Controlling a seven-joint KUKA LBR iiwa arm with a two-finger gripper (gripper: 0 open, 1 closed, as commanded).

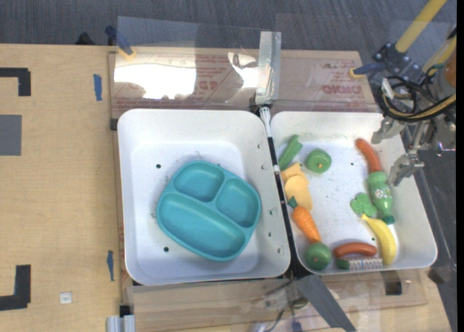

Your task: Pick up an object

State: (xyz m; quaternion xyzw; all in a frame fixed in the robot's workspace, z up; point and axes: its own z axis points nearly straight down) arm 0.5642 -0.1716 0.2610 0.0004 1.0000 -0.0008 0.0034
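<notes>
- The worktop (pixel 51 178) carries two white bins side by side; the left bin (pixel 138 178) holds a teal divided plate (pixel 209 209), lying slightly toward 5 o'clock of that bin's middle.
- The right bin (pixel 417 251) holds the toy food, so the thing to pick up is somewhere among it.
- The arm (pixel 428 98) reaches in at 3 o'clock, and its end effector (pixel 403 153) hangs over the right bin's 2 o'clock corner; whether it is spread or closed I cannot tell, and nothing is seen in its grip.
- Just toward 7 o'clock from it lie a red sausage (pixel 368 154) and a green bottle-like toy (pixel 381 194); a banana (pixel 383 238) lies further toward 6 o'clock.
- An orange carrot (pixel 306 223) and a green apple (pixel 318 160) lie well apart from it, on the bin's 9 o'clock side.
- Judged step: the approach, nothing lifted yet. The next move calls for picking one toy, likely the nearby sausage or green toy, centring above it, then descending.
</notes>
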